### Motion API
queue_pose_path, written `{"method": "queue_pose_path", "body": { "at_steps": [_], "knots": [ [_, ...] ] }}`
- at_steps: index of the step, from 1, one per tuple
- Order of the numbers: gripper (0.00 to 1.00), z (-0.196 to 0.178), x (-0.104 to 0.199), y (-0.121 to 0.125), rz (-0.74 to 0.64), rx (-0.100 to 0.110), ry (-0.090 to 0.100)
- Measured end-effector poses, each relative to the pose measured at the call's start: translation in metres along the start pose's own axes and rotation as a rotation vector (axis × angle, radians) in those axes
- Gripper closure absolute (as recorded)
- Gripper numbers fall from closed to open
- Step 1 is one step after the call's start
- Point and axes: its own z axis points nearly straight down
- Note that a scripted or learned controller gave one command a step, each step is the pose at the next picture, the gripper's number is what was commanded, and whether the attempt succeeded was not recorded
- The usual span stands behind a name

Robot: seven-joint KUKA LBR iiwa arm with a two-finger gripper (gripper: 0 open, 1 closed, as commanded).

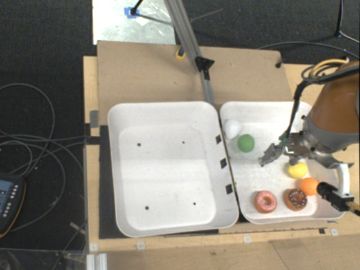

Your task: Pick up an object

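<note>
Toys sat in the right bin (264, 112), and I had to pick one. My gripper (272, 154) hung over the middle of that bin, reaching toward nine o'clock. It looked to hold nothing, but I could not tell if it was spread or closed.

The green ball (246, 143) was closest, just at ten o'clock from my gripper. A white ball (232, 129) sat right beside it, hard against the wall next to the left bin (163, 167). A yellow ball (297, 170) lay at four o'clock from my gripper, close under my wrist. An orange ball (308, 185) sat near it, toward five o'clock. A pink donut (265, 201) and a brown donut (296, 199) lay side by side near the front wall.

I guessed all of them were light toys and would not break. The balls looked smooth and round, so they could roll or slip out. I would grab the green ball across its middle. It had open floor around most of it.

The white ball had the wall too close. The donuts looked flat and low, so they would be hard to get under. The bin's middle had the most free room for me to move.
</note>
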Motion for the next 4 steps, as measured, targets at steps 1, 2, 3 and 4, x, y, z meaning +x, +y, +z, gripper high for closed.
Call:
{"method": "queue_pose_path", "body": {
  "at_steps": [1, 2, 3, 4],
  "knots": [
    [0.0, -0.002, 0.0, 0.001, 0.002, -0.005, -0.001],
    [0.0, 0.06, -0.004, 0.002, 0.005, 0.0, 0.0],
    [0.0, 0.108, -0.004, 0.002, 0.005, 0.0, 0.0],
    [1.0, 0.095, -0.004, 0.004, 0.005, -0.006, -0.001]
  ]
}}
